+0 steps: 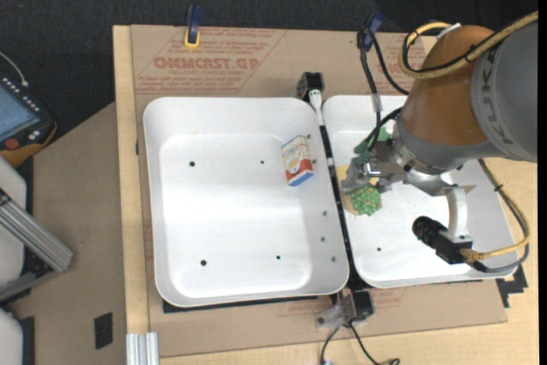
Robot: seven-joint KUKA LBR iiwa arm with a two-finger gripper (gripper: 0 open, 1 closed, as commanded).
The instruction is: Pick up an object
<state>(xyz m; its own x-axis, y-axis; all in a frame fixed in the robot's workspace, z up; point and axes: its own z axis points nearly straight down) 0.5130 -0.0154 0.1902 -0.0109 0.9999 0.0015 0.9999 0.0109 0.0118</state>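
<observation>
A small white carton with red and blue print (297, 160) lies in the left bin (231, 269), near its right wall. In the right bin (402, 265) a green knobbly object (366, 199) sits close to the left wall, with a small yellow piece (344, 174) just beside it. My gripper (369, 171) hangs directly above the green object, reaching in from the right under the orange band (444, 90). The wrist covers the fingers from this angle. Another green bit (376, 138) peeks out behind the wrist.
The divider between the two bins (332, 184) runs just left of the gripper. A black cylindrical fitting with a cable (440, 242) hangs off the arm over the right bin. Clamps sit at the cardboard's top edge (192, 37).
</observation>
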